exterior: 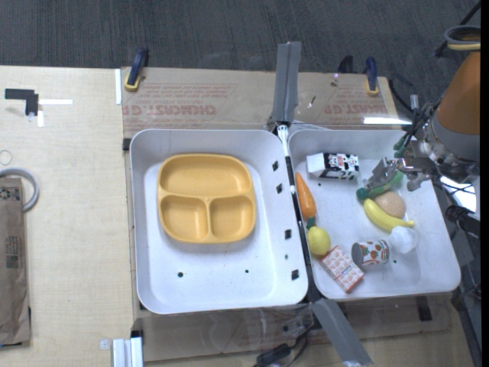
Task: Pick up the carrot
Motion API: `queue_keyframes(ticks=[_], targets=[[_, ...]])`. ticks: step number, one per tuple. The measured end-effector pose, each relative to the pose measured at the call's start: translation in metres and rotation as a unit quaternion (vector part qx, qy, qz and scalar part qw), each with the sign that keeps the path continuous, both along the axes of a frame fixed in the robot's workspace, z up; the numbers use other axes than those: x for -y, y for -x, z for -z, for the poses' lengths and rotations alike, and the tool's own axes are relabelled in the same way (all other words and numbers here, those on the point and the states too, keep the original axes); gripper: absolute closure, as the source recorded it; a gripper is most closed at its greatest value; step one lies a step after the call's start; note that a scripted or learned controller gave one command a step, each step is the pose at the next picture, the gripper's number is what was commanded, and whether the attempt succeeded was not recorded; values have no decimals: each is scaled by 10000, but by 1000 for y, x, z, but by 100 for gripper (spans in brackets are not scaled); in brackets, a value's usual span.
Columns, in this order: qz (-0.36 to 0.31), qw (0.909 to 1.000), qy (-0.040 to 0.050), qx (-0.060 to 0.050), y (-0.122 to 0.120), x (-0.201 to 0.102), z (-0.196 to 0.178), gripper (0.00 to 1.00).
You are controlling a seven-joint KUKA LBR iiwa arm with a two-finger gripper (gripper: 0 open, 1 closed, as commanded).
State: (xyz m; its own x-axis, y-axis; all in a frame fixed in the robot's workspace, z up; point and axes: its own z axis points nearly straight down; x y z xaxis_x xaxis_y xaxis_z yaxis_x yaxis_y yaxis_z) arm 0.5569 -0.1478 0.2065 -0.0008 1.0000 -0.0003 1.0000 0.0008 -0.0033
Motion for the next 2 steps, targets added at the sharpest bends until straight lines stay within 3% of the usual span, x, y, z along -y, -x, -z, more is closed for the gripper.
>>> queue_keyframes(ticks=[1,2], targets=[[266,9996,-1,3,70,57,14,0],[230,9997,-1,9,79,68,19,0]])
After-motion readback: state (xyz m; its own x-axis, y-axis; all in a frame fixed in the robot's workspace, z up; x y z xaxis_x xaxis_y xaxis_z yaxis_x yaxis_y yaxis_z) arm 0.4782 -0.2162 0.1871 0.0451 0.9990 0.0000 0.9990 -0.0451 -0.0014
